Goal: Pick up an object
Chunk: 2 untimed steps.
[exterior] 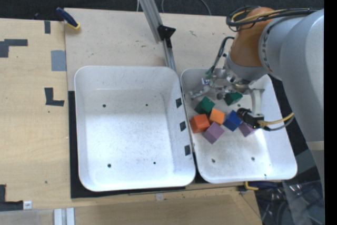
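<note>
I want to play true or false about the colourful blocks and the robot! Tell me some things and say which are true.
1. The small coloured cubes, like the orange cube, lie in the right white bin. True.
2. The blue cube sits in the left white bin. False: it is in the right bin.
3. The light purple cube lies beside the orange cube. True.
4. The grey robot arm reaches over the left bin. False: it is over the right bin.
</note>
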### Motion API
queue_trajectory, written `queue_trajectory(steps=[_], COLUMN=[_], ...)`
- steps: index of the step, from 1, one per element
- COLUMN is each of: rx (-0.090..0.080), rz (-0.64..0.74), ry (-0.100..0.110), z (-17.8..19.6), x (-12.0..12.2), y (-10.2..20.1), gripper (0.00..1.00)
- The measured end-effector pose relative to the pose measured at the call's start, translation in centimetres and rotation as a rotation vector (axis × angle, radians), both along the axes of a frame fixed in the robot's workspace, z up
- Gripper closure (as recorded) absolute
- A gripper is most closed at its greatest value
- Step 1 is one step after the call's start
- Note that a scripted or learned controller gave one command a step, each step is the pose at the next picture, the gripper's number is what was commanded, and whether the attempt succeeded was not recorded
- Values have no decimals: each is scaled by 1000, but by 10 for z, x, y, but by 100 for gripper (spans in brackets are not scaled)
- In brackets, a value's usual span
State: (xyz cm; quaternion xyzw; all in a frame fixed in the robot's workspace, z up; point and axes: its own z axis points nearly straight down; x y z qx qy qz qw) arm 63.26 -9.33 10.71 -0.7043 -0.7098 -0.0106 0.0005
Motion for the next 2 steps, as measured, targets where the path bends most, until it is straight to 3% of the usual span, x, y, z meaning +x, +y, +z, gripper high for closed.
queue_trajectory(steps=[1,2], rx=[-14,-16], rz=[-8,-5], ry=[15,13], z=[-15,-15], x=[-25,18], y=[-1,-15], gripper=[0,0])
